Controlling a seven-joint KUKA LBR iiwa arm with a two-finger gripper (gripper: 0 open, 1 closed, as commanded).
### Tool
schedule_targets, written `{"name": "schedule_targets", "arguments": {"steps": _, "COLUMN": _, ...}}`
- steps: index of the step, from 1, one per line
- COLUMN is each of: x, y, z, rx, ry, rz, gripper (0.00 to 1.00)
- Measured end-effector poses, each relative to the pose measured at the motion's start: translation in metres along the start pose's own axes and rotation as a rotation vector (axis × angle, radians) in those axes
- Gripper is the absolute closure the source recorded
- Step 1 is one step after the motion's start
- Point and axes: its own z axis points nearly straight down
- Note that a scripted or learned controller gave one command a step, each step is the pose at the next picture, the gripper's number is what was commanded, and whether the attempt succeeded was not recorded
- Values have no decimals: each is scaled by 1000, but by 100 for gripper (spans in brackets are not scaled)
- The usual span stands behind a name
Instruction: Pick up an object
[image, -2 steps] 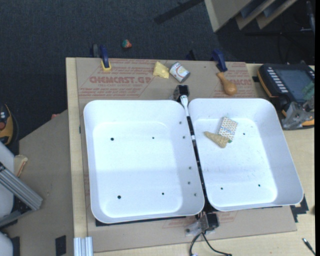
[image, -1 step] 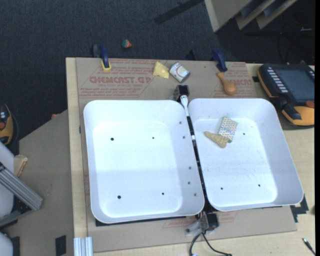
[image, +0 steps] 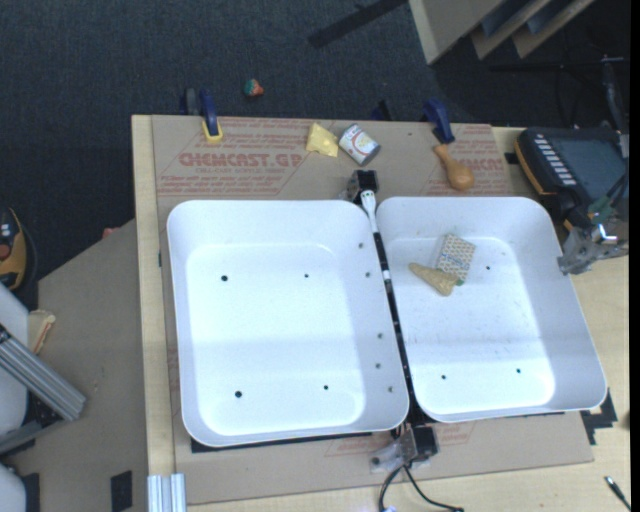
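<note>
We see two candidates for picking in the right bin (image: 560, 330): a tan cone (image: 433, 278) and a speckled card (image: 455, 256), touching or overlapping near the upper middle. The left bin (image: 190, 330) holds nothing we could aim for. At the right edge of the bench (image: 160, 180), beside the bin's rim, sits a grey metal part (image: 590, 245) that may be the end effector; we cannot tell its state. Our worry: since the two things lie against each other, a closing grip could nudge the cone aside or catch only the flat card's edge and slip. The cone might also roll.
</note>
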Motion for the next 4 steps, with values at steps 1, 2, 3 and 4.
{"name": "schedule_targets", "arguments": {"steps": 1, "x": -31, "y": -46, "z": -133, "rx": -20, "ry": -10, "rz": 5, "gripper": 100}}
{"name": "schedule_targets", "arguments": {"steps": 2, "x": -9, "y": -8, "z": 12, "rx": 0, "ry": 1, "rz": -2, "gripper": 100}}
{"name": "schedule_targets", "arguments": {"steps": 3, "x": -24, "y": -13, "z": -224, "rx": -33, "ry": -14, "rz": 0, "gripper": 100}}
{"name": "schedule_targets", "arguments": {"steps": 4, "x": 56, "y": -26, "z": -81, "rx": 4, "ry": 2, "rz": -6, "gripper": 100}}
